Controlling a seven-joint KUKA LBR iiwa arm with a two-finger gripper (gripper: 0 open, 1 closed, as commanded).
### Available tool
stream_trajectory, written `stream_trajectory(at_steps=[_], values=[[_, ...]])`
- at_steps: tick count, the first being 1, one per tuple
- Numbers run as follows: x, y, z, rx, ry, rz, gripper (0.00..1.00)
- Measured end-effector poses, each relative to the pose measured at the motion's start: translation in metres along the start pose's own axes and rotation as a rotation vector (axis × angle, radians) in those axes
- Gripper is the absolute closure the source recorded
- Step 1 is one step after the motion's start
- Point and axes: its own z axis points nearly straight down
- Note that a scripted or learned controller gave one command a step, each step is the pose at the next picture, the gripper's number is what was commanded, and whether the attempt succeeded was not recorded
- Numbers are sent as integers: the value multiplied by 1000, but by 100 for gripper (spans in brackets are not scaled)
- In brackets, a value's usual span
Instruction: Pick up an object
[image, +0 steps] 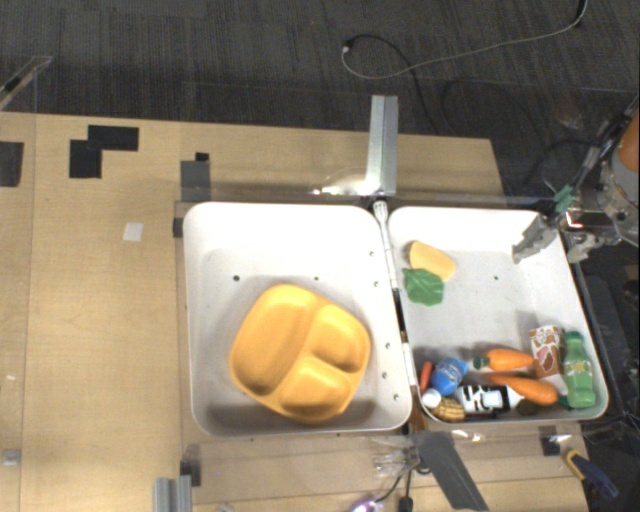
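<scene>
The right bin (500, 300) holds the small objects. A pale yellow wedge (431, 259) lies near its left wall, and a green leafy piece (424, 288) touches it just below. Along the front wall lie two orange carrots (516, 359) (528, 388), a blue-capped item (449, 374), a black and white bottle (488, 399), a small printed carton (546, 350) and a green bottle (577, 372). My gripper (532, 240) hangs over the bin's back right corner, far from all of them, with nothing visibly in it.
A large yellow divided dish (300, 350) lies upside down in the left bin (215, 300). A metal post (383, 145) stands behind the wall between the bins. Cables and dark gear crowd the right side by the arm (610, 195).
</scene>
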Motion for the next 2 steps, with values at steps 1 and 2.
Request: stream_trajectory(at_steps=[1, 2], values=[[112, 53, 73, 0, 1, -43, 0], [60, 63, 166, 1, 1, 118, 0]])
